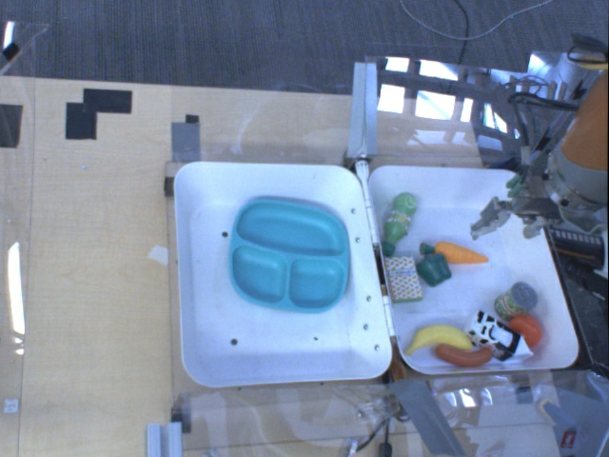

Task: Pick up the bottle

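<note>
- Nearest the lower edge, in the right white bin (561, 350), a curved, smooth yellow banana (436, 337) lies touching a glossy reddish-brown sausage (463, 355).
- Just right of them sits a small black-and-white patterned piece (491, 329), with a round red tomato (527, 330) against it and a squat grey-green round thing (518, 300) just above that.
- Farther up, by the wall the two bins share, is a small box (403, 279) with a fine checked print. A dark green pepper (434, 268) is just beside it, and a tapered orange carrot (461, 252) with a green top lies next to the pepper.
- My hand (487, 223), grey metal, hangs over the upper right part of that bin, above and to the right of the carrot. I cannot tell how far open it is, nor whether it has hold of anything.
- The bottle (400, 215), green and rounded, lies on the bin floor close to the shared wall, left of my hand and apart from it.
- The left white bin (200, 331), shallow with rounded corners, carries a smooth blue plate (288, 252) moulded into three compartments.
- Beyond, the pale wood-grain desk (95, 255) bears flat black angular patches (98, 110) at upper left.
- Farthest off is dark ribbed carpet (238, 27), with a thin pale cable (447, 12) looping across it.
</note>
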`<state>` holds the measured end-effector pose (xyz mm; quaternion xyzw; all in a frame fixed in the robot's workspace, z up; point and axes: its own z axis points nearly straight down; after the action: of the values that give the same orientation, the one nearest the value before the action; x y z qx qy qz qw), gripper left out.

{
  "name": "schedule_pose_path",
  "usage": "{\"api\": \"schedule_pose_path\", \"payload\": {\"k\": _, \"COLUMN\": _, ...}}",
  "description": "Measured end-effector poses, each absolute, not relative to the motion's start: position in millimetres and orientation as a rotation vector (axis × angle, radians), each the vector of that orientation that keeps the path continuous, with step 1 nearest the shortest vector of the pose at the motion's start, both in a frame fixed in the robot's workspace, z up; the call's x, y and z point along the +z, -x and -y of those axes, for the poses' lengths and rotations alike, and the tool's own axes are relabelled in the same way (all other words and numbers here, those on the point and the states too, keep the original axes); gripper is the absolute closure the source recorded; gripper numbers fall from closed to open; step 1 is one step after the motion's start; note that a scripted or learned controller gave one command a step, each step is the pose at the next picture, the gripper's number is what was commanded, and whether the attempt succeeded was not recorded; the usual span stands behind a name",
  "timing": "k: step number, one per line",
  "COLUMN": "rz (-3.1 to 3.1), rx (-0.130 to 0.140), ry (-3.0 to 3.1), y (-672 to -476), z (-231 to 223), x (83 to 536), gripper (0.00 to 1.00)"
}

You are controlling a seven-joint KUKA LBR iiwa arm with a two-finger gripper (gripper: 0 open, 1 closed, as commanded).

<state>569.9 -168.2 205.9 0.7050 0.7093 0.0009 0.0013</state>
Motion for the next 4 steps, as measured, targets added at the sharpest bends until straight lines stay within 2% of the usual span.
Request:
{"api": "schedule_pose_path", "payload": {"k": 1, "rz": -2.280, "rx": 0.004, "ry": -2.157, "y": -620.7, "z": 111.6, "x": 156.0, "gripper": 0.00}}
{"api": "schedule_pose_path", "payload": {"k": 2, "rz": -2.124, "rx": 0.006, "ry": -2.308, "y": -670.8, "z": 85.8, "x": 87.4, "gripper": 0.00}}
{"api": "schedule_pose_path", "payload": {"k": 3, "rz": -2.035, "rx": 0.008, "ry": -2.385, "y": -620.9, "z": 109.9, "x": 88.4, "gripper": 0.00}}
{"api": "schedule_pose_path", "payload": {"k": 4, "rz": -2.036, "rx": 0.018, "ry": -2.381, "y": -623.7, "z": 108.1, "x": 101.3, "gripper": 1.00}}
